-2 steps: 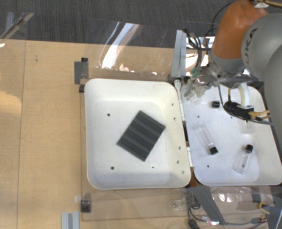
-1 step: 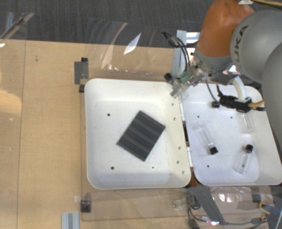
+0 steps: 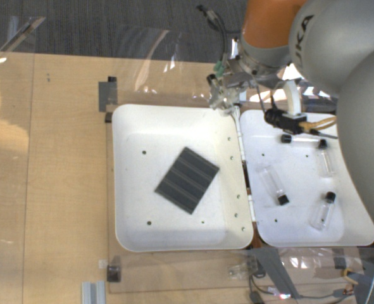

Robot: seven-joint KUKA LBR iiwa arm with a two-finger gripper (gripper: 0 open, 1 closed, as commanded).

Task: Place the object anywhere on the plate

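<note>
A dark grey ribbed plate (image 3: 188, 180) lies flat and turned at an angle near the middle of the left bin (image 3: 136, 227). Several clear vials with black caps lie in the right bin (image 3: 357, 233): one (image 3: 274, 186) near its left side, one (image 3: 322, 211) at the lower right, one (image 3: 326, 159) at the right and one (image 3: 302, 140) near the top. My gripper (image 3: 227, 97) hangs over the far end of the divide between the two bins, well above and to the right of the plate. Its tips are small and blurred against the bin rim.
The big grey arm with its orange band (image 3: 272, 14) covers the upper right and overhangs the right bin's far side. Cables (image 3: 300, 122) trail over that bin's top edge. A black bracket (image 3: 108, 94) stands at the left bin's far left corner. Tan bench spreads to the left.
</note>
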